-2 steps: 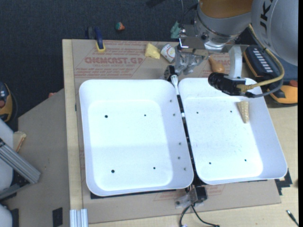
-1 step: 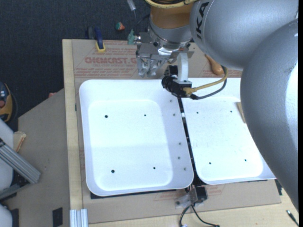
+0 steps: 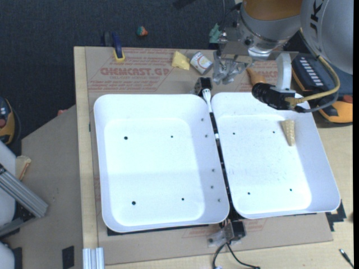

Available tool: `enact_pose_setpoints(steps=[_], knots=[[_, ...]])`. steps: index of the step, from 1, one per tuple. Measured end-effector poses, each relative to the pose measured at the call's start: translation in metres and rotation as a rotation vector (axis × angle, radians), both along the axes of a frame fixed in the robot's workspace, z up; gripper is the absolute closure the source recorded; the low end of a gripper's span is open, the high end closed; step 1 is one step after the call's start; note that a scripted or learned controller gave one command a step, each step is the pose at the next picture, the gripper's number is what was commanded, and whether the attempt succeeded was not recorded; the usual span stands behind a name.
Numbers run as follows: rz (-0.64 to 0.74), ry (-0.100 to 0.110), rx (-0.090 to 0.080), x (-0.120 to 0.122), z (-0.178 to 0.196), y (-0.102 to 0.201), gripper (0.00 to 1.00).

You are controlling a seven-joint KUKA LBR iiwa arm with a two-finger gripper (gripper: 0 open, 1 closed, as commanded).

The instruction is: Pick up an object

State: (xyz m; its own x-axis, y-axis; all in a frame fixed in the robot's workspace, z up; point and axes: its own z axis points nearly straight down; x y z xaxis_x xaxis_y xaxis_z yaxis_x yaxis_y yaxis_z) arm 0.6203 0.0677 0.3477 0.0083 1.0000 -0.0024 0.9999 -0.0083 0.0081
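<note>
Behind the right bin (image 3: 314,167), the pincer (image 3: 227,72) hangs above the bench.

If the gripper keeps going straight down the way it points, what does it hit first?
Probably the bare brown board behind the right bin, near the white box; depth is unclear from this slanted view.

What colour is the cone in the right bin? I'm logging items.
Tan, in the camera view: the cone near the right bin's far edge.

The brown board (image 3: 140,70) under the bins reads "CHEMCAST G P" in red.
</note>
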Motion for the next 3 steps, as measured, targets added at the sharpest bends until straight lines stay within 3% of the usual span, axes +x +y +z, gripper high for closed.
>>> enact_pose_setpoints(steps=[1, 2, 3], knots=[[0.010, 0.017, 0.003, -0.040, -0.052, 0.025, 1.00], [0.011, -0.003, 0.004, -0.037, 0.031, 0.033, 1.00], [0.014, 0.016, 0.002, -0.019, -0.044, 0.096, 1.00]])
